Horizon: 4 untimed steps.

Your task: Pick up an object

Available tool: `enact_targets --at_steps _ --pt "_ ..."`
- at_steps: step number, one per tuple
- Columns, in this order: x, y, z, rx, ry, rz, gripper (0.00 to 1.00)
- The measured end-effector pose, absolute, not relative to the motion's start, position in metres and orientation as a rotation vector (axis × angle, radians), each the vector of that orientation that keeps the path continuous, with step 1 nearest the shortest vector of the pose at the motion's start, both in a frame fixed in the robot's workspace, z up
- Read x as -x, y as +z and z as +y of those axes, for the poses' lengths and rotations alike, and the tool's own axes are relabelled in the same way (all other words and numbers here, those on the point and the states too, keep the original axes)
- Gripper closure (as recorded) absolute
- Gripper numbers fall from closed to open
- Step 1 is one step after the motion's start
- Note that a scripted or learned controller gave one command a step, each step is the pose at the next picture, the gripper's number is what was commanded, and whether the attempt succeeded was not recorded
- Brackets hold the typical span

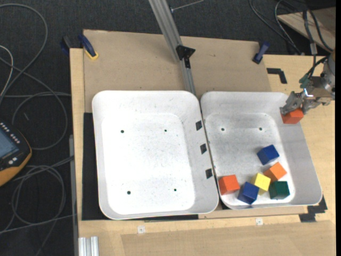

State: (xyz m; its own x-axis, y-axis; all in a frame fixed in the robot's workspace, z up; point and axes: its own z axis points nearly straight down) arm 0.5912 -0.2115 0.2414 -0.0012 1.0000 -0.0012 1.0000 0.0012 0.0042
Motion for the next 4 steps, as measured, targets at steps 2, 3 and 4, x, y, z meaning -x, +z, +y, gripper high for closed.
enact_targets --at_steps 2,3,4 --pt "-0.579 0.244 -0.11 -2.216 0.003 2.232 1.0" --pt "-0.569 0.237 -0.055 -2.217 0.0 2.233 1.0" --pt "-0.572 0.23 0.006 -2.217 -0.001 2.233 1.0"
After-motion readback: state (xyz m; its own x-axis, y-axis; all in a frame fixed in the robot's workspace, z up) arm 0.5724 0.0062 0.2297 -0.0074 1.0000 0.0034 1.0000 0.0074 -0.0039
